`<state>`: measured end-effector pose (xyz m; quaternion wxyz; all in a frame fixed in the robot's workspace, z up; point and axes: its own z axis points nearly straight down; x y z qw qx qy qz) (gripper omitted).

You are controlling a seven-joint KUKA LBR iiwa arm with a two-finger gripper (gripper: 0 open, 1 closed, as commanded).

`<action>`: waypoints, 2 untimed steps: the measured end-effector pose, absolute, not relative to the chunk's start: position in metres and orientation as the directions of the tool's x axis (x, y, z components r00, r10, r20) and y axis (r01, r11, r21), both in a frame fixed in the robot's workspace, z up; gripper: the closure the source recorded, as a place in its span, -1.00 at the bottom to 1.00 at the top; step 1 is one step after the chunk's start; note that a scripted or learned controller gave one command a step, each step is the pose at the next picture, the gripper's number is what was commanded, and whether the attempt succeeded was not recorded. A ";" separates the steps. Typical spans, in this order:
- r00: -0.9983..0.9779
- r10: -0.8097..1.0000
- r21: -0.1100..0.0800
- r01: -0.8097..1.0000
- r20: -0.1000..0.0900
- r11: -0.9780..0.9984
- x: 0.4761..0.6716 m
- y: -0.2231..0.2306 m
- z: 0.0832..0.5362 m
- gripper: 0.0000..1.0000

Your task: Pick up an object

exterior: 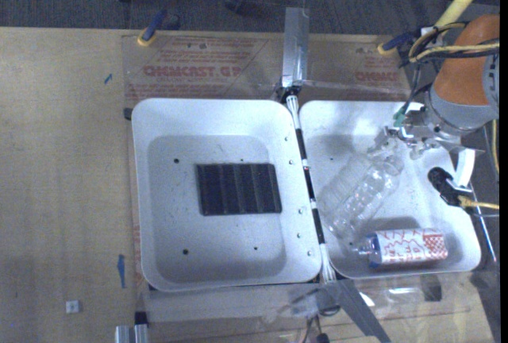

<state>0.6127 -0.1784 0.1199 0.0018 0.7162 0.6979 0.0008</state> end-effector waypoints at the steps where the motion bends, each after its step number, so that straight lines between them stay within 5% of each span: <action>1: 0.053 0.999 0.006 0.999 -0.001 -0.053 0.564 -0.191 0.088 -1.00; 2: -0.251 0.968 0.006 0.968 -0.004 0.251 0.658 -0.155 0.087 -1.00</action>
